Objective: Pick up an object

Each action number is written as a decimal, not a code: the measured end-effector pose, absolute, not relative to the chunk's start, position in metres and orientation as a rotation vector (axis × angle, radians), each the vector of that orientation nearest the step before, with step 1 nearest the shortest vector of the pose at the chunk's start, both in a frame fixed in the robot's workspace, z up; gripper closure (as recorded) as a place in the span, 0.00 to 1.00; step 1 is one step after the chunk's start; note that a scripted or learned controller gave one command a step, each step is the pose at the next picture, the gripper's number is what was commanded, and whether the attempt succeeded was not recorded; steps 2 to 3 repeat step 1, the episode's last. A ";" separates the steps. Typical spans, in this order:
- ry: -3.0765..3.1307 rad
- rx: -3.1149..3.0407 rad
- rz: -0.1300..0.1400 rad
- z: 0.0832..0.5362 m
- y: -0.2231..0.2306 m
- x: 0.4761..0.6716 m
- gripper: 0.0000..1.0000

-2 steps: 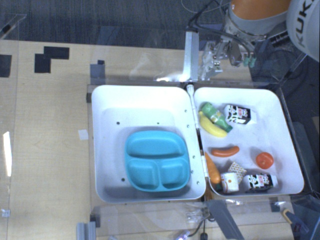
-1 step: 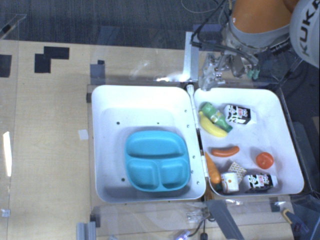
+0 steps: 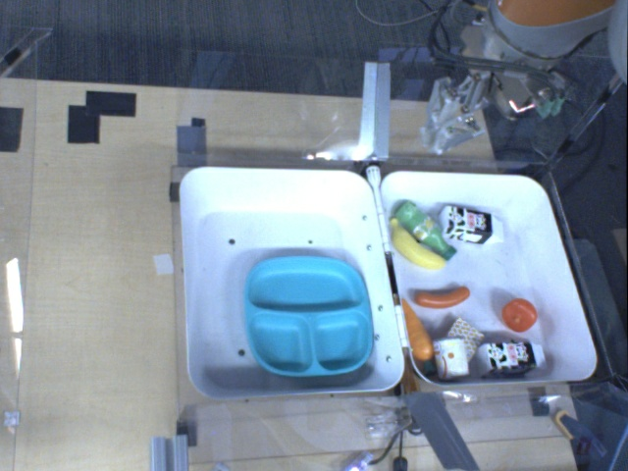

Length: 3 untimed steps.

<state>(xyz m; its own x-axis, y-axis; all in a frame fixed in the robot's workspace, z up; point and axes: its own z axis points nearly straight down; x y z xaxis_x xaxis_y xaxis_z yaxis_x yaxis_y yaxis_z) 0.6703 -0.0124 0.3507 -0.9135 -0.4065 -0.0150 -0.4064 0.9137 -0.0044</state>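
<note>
Gripper (image 3: pixel 451 126) hangs empty, fingers slightly parted, beyond the right bin (image 3: pixel 559 224); inside it the sausage (image 3: pixel 440 297) looks light, smooth, maybe slippery, so pinch mid-length.

Tray (image 3: pixel 308 314) in left bin (image 3: pixel 211 214)

A pale wooden bench top (image 3: pixel 88 292) spreads out to the left, marked with black tape shapes (image 3: pixel 98 114) near its far edge. Beyond it lies dark blue-grey carpet (image 3: pixel 196 27), where a thin cable (image 3: pixel 397 6) loops loosely. A metal post (image 3: pixel 377 111) stands upright behind the bins.
</note>
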 end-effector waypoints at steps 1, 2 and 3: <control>2.987 -0.926 -0.004 0.381 -0.052 0.670 1.00; 2.987 -0.926 -0.004 0.381 -0.052 0.670 1.00; 2.987 -0.926 -0.004 0.381 -0.052 0.670 1.00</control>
